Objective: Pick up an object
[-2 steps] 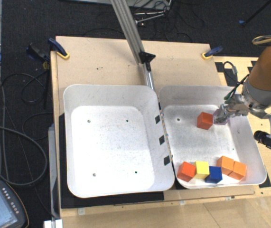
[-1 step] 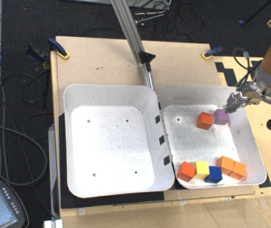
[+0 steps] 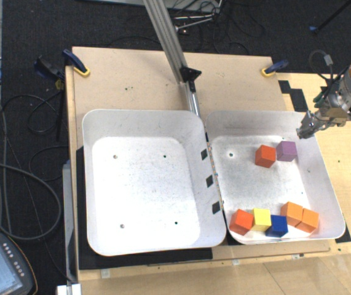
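We are logging a tan bench (image 3: 132,78) bearing a left bin (image 3: 101,128) and a right bin (image 3: 323,177), on dark carpet. The gripper (image 3: 305,131) is hovering at the right bin's upper right rim, finger state unclear. A purple cube (image 3: 286,150) is lying near, down-left, touching an orange-red cube (image 3: 265,155).

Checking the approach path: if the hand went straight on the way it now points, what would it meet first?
The hand points down-left toward the right bin. Probably the purple block comes first, beside the orange-red one, though depth is unclear.
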Tool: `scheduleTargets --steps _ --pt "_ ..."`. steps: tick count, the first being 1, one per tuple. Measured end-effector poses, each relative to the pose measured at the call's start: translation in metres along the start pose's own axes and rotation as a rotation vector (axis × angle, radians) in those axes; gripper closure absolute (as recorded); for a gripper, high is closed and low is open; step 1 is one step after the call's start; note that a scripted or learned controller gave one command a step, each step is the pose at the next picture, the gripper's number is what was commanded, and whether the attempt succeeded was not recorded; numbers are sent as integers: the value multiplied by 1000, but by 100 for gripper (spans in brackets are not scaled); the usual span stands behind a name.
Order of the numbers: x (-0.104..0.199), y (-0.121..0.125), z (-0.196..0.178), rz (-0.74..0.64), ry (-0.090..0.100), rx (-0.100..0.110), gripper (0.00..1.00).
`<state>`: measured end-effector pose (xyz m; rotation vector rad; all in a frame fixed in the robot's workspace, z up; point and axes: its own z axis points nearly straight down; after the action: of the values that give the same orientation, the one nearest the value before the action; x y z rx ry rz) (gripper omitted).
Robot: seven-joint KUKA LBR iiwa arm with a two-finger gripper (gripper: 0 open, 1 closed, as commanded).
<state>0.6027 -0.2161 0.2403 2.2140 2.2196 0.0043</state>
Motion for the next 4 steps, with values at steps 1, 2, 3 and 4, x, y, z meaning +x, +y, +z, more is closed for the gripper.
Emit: scheduleTargets --steps 1,2,3,4 --pt "51 -1 11 -4 4 7 100" --pt "110 -4 1 -6 5 6 100" --pt "160 -8 11 -5 5 8 100" --pt "210 -16 0 -6 5 6 100"
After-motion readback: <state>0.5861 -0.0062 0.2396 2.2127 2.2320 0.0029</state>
